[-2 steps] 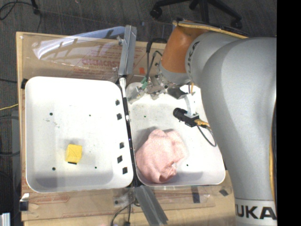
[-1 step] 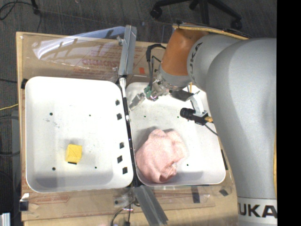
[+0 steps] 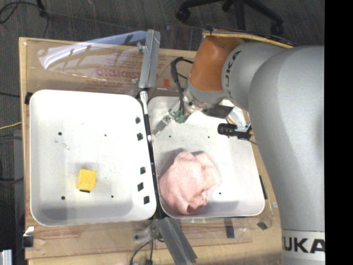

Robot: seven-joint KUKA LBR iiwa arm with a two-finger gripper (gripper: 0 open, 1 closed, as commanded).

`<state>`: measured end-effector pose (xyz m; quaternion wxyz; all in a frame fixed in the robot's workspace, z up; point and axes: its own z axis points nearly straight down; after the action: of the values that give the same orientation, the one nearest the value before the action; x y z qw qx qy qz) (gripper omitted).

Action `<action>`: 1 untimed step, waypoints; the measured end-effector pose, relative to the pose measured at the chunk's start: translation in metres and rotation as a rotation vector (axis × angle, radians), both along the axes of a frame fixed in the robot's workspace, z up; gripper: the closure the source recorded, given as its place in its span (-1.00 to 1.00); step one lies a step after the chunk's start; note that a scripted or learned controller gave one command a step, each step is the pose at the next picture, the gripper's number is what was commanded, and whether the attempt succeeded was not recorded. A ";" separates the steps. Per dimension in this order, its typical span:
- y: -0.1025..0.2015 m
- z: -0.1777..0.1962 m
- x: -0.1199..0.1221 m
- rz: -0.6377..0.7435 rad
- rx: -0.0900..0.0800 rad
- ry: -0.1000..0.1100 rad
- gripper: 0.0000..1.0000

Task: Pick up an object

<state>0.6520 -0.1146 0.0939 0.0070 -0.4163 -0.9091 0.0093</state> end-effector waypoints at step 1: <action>0.004 0.011 0.003 0.009 0.004 -0.012 1.00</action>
<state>0.6552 -0.1103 0.1044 0.0023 -0.4123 -0.9110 0.0049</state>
